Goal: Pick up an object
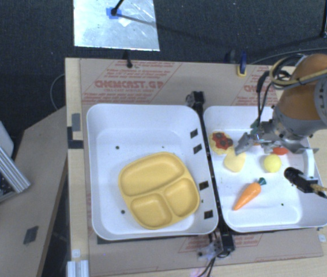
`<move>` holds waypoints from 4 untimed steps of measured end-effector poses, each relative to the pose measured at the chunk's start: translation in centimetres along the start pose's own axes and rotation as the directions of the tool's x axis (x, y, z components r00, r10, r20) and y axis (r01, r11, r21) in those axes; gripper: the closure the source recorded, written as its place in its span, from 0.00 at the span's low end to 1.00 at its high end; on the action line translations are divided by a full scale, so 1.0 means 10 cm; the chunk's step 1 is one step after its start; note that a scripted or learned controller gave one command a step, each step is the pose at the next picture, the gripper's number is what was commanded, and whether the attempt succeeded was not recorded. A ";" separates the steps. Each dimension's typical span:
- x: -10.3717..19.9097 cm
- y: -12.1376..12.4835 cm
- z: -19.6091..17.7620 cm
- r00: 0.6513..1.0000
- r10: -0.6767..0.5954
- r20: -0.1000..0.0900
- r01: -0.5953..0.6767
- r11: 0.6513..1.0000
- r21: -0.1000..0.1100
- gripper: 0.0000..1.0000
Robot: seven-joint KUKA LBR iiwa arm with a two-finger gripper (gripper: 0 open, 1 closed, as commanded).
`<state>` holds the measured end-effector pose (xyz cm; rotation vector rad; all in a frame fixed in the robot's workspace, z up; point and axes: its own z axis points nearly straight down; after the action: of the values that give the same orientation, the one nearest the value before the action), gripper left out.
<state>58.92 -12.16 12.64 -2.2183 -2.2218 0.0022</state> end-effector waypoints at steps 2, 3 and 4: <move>0.00 0.03 0.29 1.000 0.000 0.002 0.000 1.000 -0.012 1.00; 0.00 0.08 -0.15 1.000 -0.002 0.002 0.002 1.000 -0.008 1.00; 0.00 0.18 -0.77 1.000 -0.004 0.002 0.004 1.000 -0.011 1.00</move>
<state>60.69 -12.11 20.33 -2.2207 -2.2321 -0.0074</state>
